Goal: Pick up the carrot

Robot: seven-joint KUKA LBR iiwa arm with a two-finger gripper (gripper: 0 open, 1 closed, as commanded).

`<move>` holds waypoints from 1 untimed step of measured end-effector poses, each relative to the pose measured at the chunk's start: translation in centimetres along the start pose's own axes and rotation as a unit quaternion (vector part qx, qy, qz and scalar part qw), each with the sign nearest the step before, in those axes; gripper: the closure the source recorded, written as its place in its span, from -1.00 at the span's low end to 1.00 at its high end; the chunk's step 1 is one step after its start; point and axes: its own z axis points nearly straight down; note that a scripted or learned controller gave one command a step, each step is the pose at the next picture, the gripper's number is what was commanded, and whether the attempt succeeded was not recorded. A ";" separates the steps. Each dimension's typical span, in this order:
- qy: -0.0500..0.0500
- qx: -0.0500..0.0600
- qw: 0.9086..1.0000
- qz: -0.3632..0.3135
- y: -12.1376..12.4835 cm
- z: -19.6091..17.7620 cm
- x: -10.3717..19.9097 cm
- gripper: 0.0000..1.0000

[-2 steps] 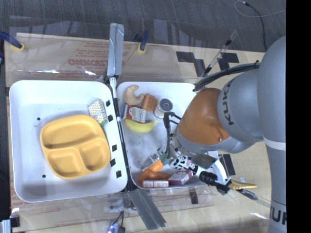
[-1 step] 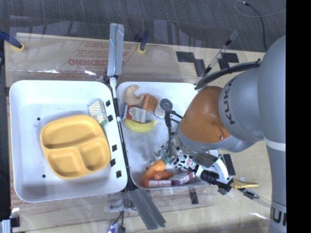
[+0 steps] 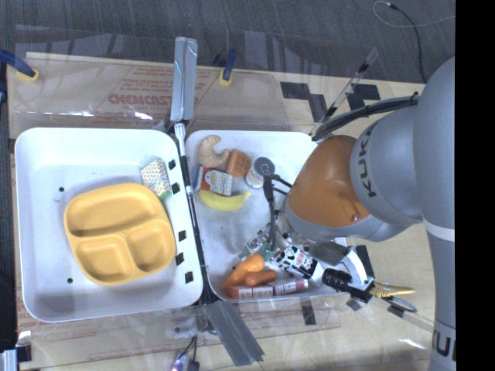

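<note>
Where the right bin (image 3: pixel 232 139) meets its near wall, the carrot (image 3: pixel 249 268) is seen lying beside a marker (image 3: pixel 272 289). The gripper (image 3: pixel 272 246) is lowered just above the carrot (its grip cannot be told, being hidden under the wrist). A yellow divided tray (image 3: pixel 117 231) is held in the left bin (image 3: pixel 46 153).

Even, fairly bright overhead light falls across the bench, with mild glare on the clear plastic sheet (image 3: pixel 93 91) behind the bins. Soft shadows gather under the arm (image 3: pixel 363 184). Detail is slightly soft and grainy, with small objects blurred.
</note>
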 end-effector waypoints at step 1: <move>-0.001 0.000 0.964 0.267 2.0 -8.7 3.2 1.00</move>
